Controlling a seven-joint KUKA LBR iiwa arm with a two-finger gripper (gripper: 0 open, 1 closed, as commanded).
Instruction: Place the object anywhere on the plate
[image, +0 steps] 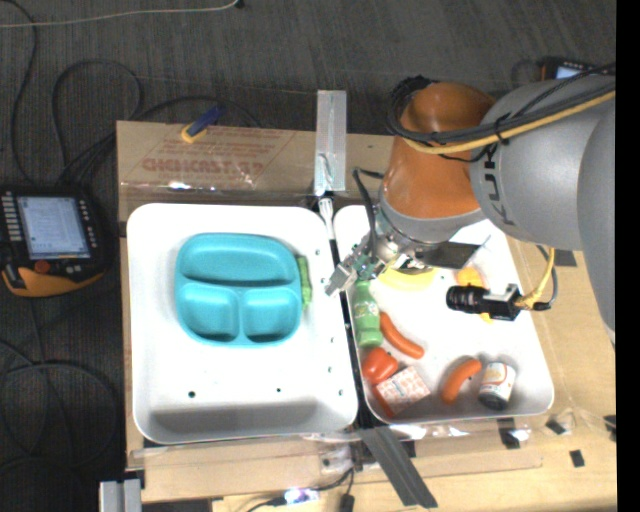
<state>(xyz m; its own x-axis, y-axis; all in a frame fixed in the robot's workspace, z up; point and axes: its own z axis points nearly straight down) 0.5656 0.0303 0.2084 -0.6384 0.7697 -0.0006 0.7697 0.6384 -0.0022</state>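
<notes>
A blue plate (240, 287) with three compartments lies in the left bin (160, 380). A slim green object (303, 280) rests against the plate's right rim. My gripper (352, 274) hangs over the wall between the two bins, just right of the plate and about a hand's width from the slim green object. Directly below it in the right bin lies a green bottle-like item (365, 315). The orange and grey wrist hides the bin's back part.
The right bin (530, 360) holds an orange sausage (402, 342), a red pepper (377, 365), a small carton (405, 386), a second sausage (460, 376), a can (497, 381) and a yellow item (405, 277). A black fitting (480, 298) juts from the arm.
</notes>
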